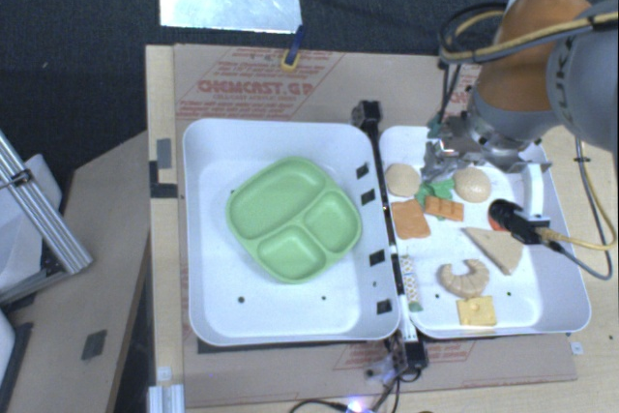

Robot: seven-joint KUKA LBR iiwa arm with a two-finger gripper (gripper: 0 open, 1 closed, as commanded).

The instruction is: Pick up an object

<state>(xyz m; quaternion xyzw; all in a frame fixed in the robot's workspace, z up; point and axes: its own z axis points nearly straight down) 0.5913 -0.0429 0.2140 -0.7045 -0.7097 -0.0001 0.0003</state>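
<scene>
A cardboard sheet (261, 82) printed "CHEMCAST GP" lay under the left bin (213, 237), which held a green divided plate (293, 220). Right of that plate, the right bin (556, 300) held toy foods: a tan wedge (495, 248), croissant (465, 277), orange cracker (410, 220). The claw (443, 158) hung above them; I cannot tell its opening.

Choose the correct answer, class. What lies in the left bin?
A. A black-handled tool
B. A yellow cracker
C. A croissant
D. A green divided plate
D, since the green divided plate sits alone in the left bin, while the food items lie in the right bin.
</scene>
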